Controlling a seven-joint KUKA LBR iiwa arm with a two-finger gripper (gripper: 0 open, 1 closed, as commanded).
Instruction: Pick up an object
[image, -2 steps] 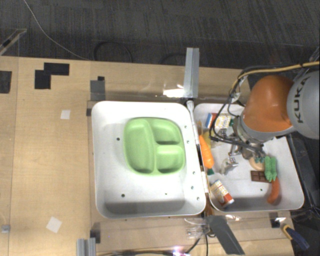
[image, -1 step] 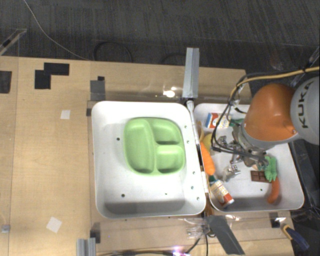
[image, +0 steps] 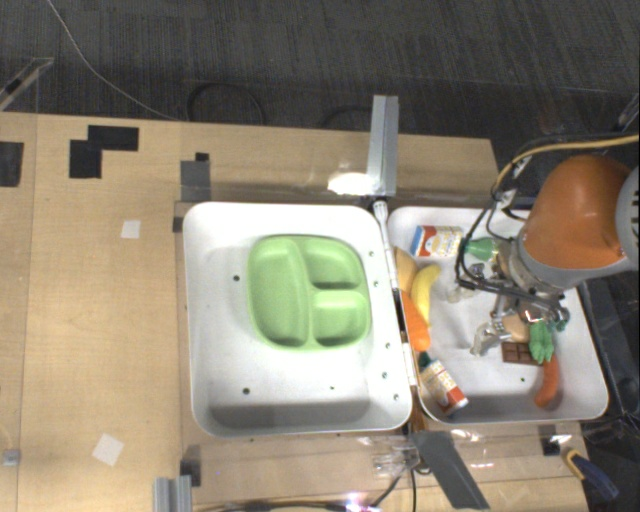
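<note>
The arm enters from the right, and its orange band and grey wrist cover the upper right part of the right bin, hiding whatever lies beneath. The gripper sits low over that bin, partly masked by the wrist and cables; the state of its jaws cannot be determined. Beside the gripper lie a brown chocolate-like block, a green leafy item and an orange-red carrot-shaped piece; the block and the green item appear just beside or touching the gripper, but contact cannot be confirmed and nothing is visibly between the jaws. Along the bin's left wall lie a yellow banana, an orange item and a small bottle, all apart from the gripper. A small carton lies at the far end, with a green object partly hidden by cables beside it. The left bin holds 1 green divided tray.
</note>
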